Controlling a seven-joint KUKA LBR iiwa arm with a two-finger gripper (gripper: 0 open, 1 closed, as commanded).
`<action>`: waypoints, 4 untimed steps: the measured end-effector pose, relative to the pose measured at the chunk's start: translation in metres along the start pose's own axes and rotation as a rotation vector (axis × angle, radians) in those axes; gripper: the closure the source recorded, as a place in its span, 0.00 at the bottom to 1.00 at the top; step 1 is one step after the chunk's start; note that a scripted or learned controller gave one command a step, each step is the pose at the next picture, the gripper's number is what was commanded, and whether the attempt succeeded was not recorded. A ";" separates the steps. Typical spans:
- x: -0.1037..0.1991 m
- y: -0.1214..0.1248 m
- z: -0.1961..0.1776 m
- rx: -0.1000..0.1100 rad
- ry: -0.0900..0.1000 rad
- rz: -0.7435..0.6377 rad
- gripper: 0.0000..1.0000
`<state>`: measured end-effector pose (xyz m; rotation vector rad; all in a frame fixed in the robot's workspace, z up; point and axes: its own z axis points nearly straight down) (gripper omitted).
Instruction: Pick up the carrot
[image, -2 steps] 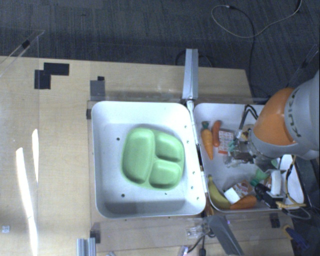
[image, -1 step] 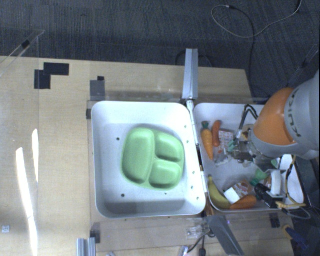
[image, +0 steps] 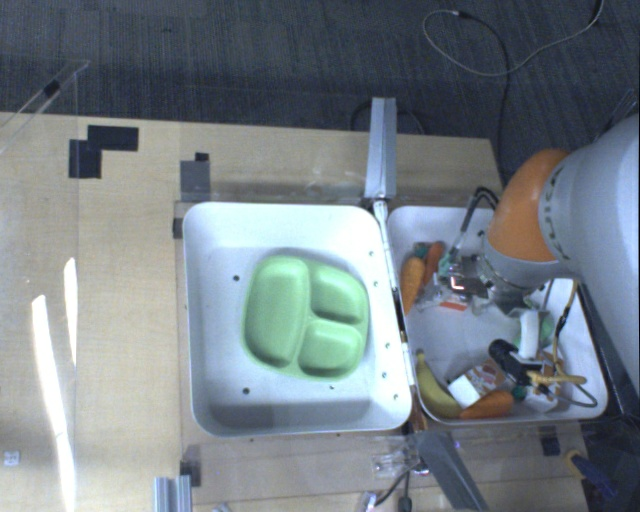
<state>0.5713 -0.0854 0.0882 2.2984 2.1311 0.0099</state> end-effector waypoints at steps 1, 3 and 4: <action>0.002 0.017 -0.001 -0.002 -0.003 -0.321 0.00; 0.000 0.082 -0.010 -0.005 -0.002 -0.504 1.00; 0.082 0.007 -0.097 0.005 0.002 -0.385 1.00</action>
